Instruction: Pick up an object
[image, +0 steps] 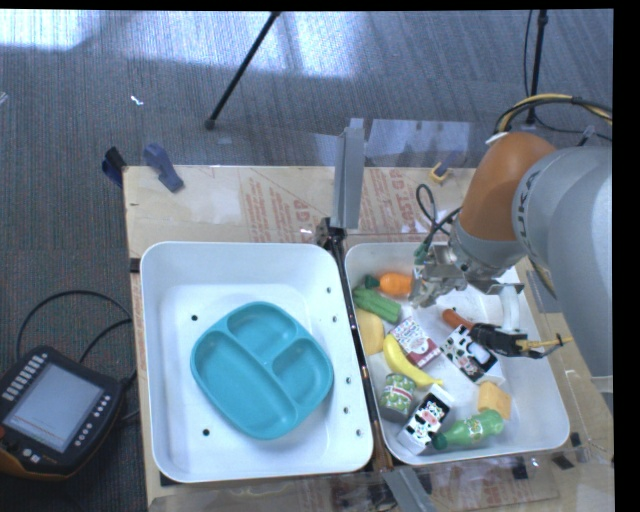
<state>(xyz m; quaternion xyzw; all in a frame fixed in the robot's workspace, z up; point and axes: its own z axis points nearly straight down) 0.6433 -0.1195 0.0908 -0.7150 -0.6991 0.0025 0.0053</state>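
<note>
Carrot (396, 284) just left of jaws, in right bin (556, 400).

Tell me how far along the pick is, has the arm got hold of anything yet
Done: the gripper has reached into the right bin, low at its far end beside the orange piece and green vegetable. In hand: nothing visibly held. Left: grasping and lifting an item; the banana, cartons and bottle lie in the bin, and the blue plate sits in the left bin.
</note>
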